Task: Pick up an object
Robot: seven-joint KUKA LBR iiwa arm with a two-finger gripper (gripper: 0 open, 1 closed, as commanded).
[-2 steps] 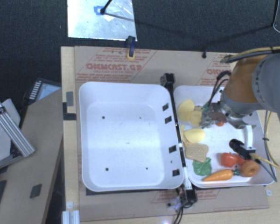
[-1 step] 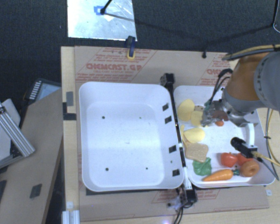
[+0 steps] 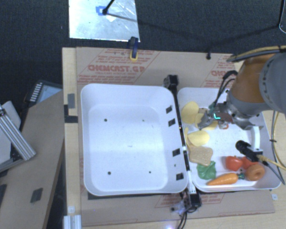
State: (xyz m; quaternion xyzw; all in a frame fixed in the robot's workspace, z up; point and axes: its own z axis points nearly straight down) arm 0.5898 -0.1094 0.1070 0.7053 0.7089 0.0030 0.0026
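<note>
The right bin (image 3: pixel 270 178) holds several toy foods. A pale yellow piece (image 3: pixel 190 111) lies at its far left, and a second yellow piece (image 3: pixel 198 138) lies just below it. Nearer the front are a bread slice (image 3: pixel 201 154), a green leafy piece (image 3: pixel 206 171), a carrot (image 3: pixel 223 179), a red tomato (image 3: pixel 233 162) and an orange fruit (image 3: pixel 255 171). My gripper (image 3: pixel 209 119) hangs low over the bin's left part, between the two yellow pieces and right beside the upper one. Nothing is seen held in it.
The left bin (image 3: pixel 128 142) stands beside the right one, with black clips (image 3: pixel 174 123) along the shared wall. The arm (image 3: pixel 257 87) crosses the right bin's far right side. A clamp (image 3: pixel 133 46) sits at the bench's back edge.
</note>
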